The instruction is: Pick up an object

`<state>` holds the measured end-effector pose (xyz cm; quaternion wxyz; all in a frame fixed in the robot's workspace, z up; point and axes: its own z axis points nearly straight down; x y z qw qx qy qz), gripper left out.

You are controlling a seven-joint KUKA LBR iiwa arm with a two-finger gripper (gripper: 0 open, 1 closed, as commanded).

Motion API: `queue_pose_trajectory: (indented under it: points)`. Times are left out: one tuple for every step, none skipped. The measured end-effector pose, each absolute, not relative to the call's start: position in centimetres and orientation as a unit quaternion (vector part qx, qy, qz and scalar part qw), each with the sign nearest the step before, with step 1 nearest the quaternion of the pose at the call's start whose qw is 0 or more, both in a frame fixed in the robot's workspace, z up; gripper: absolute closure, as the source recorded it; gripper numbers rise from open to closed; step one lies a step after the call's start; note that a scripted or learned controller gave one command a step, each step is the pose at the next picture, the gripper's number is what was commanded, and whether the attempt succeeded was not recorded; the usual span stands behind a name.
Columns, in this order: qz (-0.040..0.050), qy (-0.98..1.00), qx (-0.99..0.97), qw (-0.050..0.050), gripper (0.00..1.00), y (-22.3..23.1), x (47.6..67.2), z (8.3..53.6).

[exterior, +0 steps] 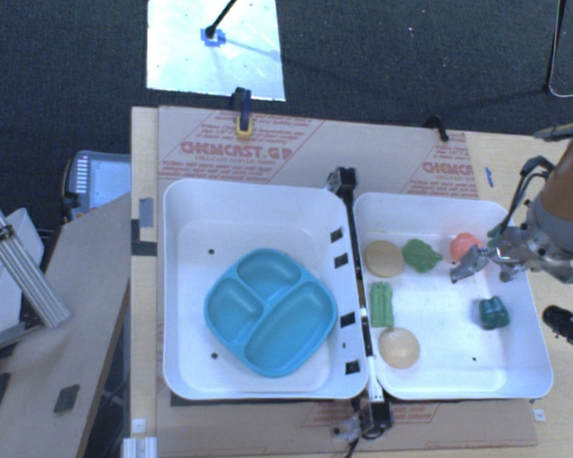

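The right bin holds several small objects: a tan round piece, a green leafy piece, an orange-red ball, a light green ridged block, a second tan round piece and a dark teal lump. My gripper reaches in from the right and hangs low over the bin's far right part. It is just below the orange-red ball and above the teal lump. I see nothing held in it.
The left bin holds a blue divided plate. A black-clipped divider runs between the bins. A yellow clamp sits at the bench's back edge, and cables lie at the right edge.
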<state>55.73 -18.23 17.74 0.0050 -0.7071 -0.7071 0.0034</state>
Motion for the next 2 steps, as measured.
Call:
queue_pose_trajectory:
  points:
    - [-0.0003, -0.708, -0.706, 0.000, 0.00, -18.2, 56.1, 18.5]
    - [0.0003, -0.708, -0.706, 0.000, 0.00, -18.0, 56.2, 14.3]
